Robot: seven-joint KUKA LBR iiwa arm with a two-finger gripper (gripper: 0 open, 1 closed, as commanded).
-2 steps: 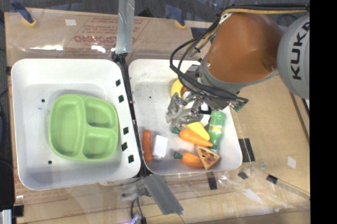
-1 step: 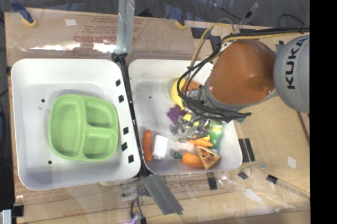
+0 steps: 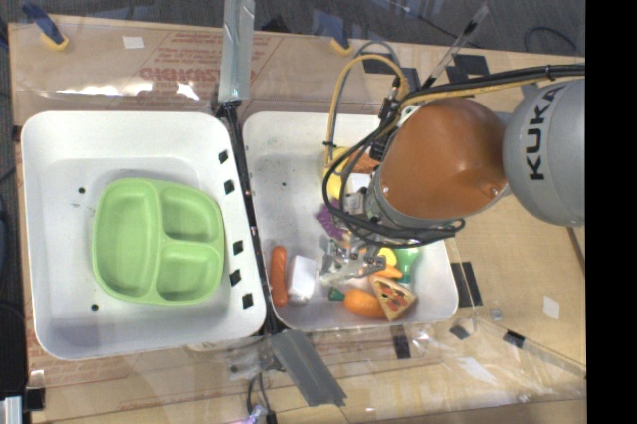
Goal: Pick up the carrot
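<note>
White bins (image 3: 60, 213), two; one green plate (image 3: 157, 240); one carrot (image 3: 362, 304).

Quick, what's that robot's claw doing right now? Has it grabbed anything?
Gripper: down in the right bin among the toy food, just above the carrot; open, shut or holding something cannot be told from this view.
</note>
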